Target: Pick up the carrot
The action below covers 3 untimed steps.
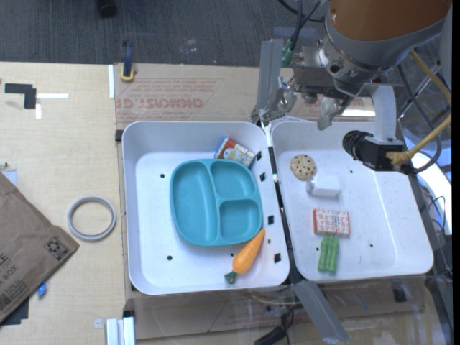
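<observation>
Orange and tapered, the carrot (pixel 248 252) lies in the near part of the left bin (pixel 144 214), with its green stem end pointing toward the bin's near rim and its thicker end touching the near right edge of the teal divided plate (pixel 214 201). That plate has three compartments and occupies the middle of the left bin. Beyond the plate, against the far wall of the same bin, a small printed carton (pixel 235 152) rests tilted. In the right bin (pixel 402 228), the nearest item is a green ridged vegetable piece (pixel 328 254); just beyond it lies a red-and-white patterned box (pixel 331 222). Farther in, a white block (pixel 325 187) sits just beside a chocolate-chip cookie (pixel 303 166), which is the farthest item in that bin. On the bench to the left of the bins, a grey tape ring (pixel 91 217) lies flat, near a brown cardboard piece (pixel 25 254) at the left edge. At the far side, the gripper (pixel 305 113) hangs above the far rims where the two bins meet, well apart from the carrot. Its two fingers are spread apart, released, with nothing between them. The grey arm with its orange band (pixel 392 6) enters from the upper right.
</observation>
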Motion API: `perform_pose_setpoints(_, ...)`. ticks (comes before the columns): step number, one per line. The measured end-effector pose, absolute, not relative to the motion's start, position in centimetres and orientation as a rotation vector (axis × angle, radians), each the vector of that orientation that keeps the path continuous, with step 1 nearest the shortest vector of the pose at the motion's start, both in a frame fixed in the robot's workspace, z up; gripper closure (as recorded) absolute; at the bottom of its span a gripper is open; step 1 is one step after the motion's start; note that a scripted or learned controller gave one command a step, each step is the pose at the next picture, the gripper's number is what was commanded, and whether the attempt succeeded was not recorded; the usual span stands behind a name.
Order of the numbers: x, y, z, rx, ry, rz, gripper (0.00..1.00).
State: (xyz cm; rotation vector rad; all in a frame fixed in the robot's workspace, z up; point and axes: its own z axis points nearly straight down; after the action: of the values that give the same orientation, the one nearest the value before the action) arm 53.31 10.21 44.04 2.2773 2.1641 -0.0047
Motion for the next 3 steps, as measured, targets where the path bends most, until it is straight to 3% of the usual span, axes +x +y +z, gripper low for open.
perform_pose_setpoints(1, 62.4, 11.8, 44.0, 2.166, 2.276, -0.007, 0.0)
perform_pose_setpoints(2, 63.5, 11.0, 44.1, 2.16, 2.279, -0.004, 0.0)
perform_pose_setpoints(3, 63.3, 21.0, 44.0, 2.128, 2.311, -0.004, 0.0)
